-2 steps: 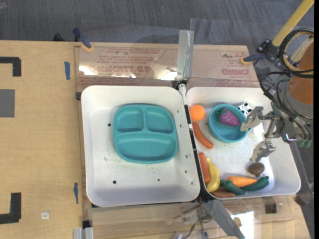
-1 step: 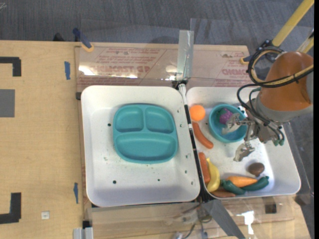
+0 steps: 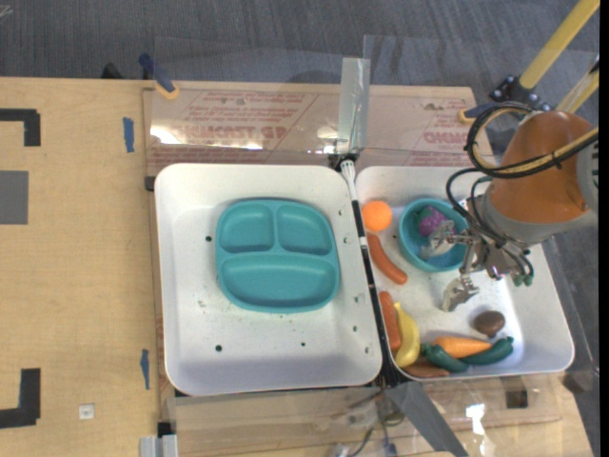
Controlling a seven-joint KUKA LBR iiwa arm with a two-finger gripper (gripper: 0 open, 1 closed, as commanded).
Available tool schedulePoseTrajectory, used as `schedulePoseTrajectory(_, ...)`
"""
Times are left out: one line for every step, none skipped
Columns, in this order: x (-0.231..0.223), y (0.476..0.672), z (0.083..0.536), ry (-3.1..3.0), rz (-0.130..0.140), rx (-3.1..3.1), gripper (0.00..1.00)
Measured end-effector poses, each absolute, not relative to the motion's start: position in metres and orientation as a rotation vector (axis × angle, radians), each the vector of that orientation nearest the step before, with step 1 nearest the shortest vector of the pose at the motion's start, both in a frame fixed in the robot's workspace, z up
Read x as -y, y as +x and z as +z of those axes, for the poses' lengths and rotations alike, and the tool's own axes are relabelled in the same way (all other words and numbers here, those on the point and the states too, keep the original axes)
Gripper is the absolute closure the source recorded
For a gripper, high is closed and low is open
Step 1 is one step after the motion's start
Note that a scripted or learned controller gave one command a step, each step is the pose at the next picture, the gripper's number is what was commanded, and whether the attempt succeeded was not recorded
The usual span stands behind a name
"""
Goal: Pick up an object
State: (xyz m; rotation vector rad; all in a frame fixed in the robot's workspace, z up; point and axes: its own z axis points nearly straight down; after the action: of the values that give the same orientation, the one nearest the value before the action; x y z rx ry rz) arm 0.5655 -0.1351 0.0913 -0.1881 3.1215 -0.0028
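Your end effector (image 3: 461, 293) hangs over the right bin (image 3: 552, 336); spread or pinched, can't tell. Prob. center on the brown ball (image 3: 489, 323) before descending.

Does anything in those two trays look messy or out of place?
Nothing looks spilled or broken. The toy food is crowded along the left and near edges of the right bin: a banana, a carrot, a sausage. The left bin holds a teal divided plate.
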Motion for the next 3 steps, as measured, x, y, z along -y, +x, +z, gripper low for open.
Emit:
schedulePoseTrajectory(0.135,0.573,0.11,-0.187,-0.014,-3.096,1.0)
schedulePoseTrajectory(0.157,0.557,0.096,0.108,-0.001,-3.108,1.0)
schedulePoseTrajectory(0.17,0.612,0.092,0.575,0.015,-3.141,1.0)
